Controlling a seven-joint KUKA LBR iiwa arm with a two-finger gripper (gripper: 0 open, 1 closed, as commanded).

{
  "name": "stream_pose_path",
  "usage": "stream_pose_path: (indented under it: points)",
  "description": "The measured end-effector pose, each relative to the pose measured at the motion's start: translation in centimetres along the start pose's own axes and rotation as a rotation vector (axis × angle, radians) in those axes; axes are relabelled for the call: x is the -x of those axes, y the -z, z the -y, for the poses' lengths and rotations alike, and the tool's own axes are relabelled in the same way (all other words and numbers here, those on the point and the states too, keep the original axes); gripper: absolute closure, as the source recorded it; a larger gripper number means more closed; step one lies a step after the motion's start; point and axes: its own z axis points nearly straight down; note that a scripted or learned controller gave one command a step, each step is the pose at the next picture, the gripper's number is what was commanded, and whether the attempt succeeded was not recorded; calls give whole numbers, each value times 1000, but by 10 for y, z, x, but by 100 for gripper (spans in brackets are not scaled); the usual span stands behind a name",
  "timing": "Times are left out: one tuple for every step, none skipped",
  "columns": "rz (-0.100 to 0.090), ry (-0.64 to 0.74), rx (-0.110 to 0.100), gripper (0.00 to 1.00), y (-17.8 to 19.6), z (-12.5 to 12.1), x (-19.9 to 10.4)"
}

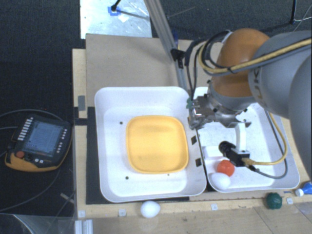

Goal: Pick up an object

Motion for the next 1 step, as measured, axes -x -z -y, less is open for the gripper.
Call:
stream_pose_path:
  points:
    - [0,-1,0,100,-6,-24,-42]
